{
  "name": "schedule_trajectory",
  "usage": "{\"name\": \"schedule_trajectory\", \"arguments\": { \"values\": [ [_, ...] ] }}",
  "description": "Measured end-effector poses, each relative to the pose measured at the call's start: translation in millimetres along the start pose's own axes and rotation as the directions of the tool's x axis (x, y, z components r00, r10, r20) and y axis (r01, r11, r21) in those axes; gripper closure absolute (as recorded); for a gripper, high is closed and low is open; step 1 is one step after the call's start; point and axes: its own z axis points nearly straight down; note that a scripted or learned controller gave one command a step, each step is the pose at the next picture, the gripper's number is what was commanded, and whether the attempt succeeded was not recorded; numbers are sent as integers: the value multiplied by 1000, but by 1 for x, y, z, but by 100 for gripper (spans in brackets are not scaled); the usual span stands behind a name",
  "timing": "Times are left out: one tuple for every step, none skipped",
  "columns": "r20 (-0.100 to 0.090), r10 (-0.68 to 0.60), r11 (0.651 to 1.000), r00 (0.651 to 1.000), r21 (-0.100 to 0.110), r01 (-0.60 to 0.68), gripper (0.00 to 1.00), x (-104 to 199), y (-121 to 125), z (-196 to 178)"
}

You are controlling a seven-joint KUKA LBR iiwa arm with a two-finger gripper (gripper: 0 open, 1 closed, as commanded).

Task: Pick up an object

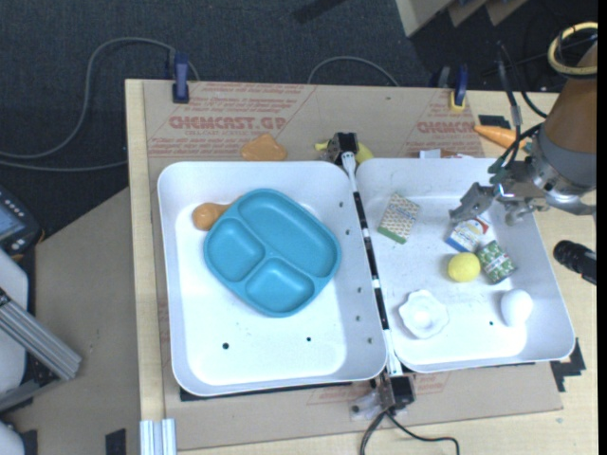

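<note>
Objects for picking lie scattered in the right bin (545,344): a yellow ball (464,267) near the middle, a small green patterned packet (496,261) touching it on the right, a white and blue carton (469,231) just above the ball, a checked green and white pouch (398,217) nearer the divider, a white flower-shaped piece (422,313) toward the front, and a white egg-like item (516,305) by the right wall

The gripper (497,200) hangs over the rear of this bin, just above the carton; its two grey fingers (471,200) stand spread apart with nothing seen between them (whether the tips touch the bin floor cannot be told from this slant). Above it rises the grey arm (569,164) with its orange band (579,117)

In the left bin (190,349) a blue divided tray (272,251) sits tilted, with an orange rounded item (205,216) touching its upper left edge. Behind the bins, on the bench (285,112), rest another orange piece (263,147) and a carrot-like object (495,135)
</note>
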Motion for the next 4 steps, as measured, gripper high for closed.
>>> {"name": "schedule_trajectory", "arguments": {
  "values": [
    [-2,0,1000,1000,1,0,0,-12,4,101],
    [-4,-1,1000,1000,7,1,0,20,-25,130],
    [-3,0,1000,1000,5,0,0,47,-64,128],
    [4,6,1000,1000,-2,-6,0,-20,-80,116]
  ]
}}
